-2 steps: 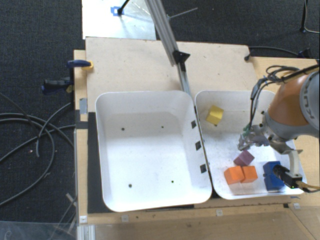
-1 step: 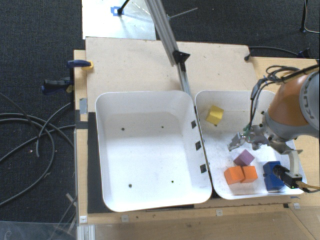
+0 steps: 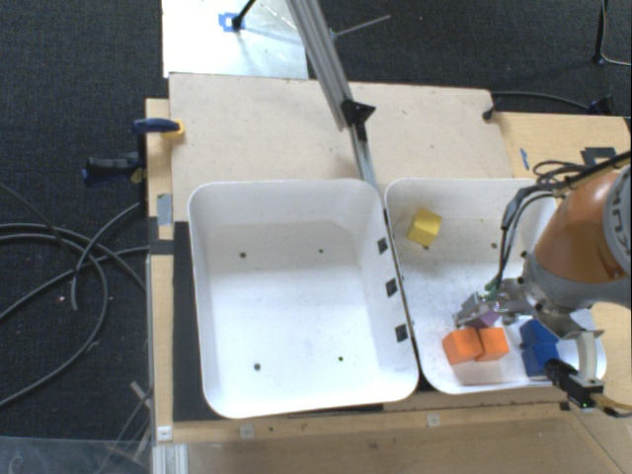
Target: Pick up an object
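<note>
My gripper reaches down into the right bin near its front, under the arm's orange band. A small purple object lies right at the gripper's tip, partly hidden by it. Just below the tip sits an orange block, touching or nearly touching the purple object. A blue block lies to the right of the orange one, partly under the wrist. A yellow block rests alone near the bin's back left.
The left bin stands beside the right one, their walls meeting at a divider with black clips. A slanted metal pole crosses the back of the bench. Cables lie on the floor at the left.
</note>
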Robot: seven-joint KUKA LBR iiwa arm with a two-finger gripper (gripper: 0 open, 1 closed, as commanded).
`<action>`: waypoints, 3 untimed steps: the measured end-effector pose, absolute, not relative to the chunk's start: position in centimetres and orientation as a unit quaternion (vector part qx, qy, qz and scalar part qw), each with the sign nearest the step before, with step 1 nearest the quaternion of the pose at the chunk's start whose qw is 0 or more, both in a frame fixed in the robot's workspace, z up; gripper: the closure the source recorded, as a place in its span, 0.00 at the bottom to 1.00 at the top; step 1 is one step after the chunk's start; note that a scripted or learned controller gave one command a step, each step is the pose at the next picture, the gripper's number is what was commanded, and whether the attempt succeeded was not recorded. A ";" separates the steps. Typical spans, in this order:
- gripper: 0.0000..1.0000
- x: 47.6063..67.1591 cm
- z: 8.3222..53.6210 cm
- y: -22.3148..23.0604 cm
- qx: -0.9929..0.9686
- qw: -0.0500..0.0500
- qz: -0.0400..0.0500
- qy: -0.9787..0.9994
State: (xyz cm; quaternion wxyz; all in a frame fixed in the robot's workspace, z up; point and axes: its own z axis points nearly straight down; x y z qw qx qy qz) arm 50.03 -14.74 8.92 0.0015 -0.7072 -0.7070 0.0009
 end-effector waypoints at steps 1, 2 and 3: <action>1.00 50.3 10.1 -14.7 -0.706 -0.001 -0.001 -0.708; 1.00 48.6 19.4 -7.0 -0.703 -0.002 -0.003 -0.711; 1.00 48.5 19.0 2.8 -0.702 0.001 -0.002 -0.712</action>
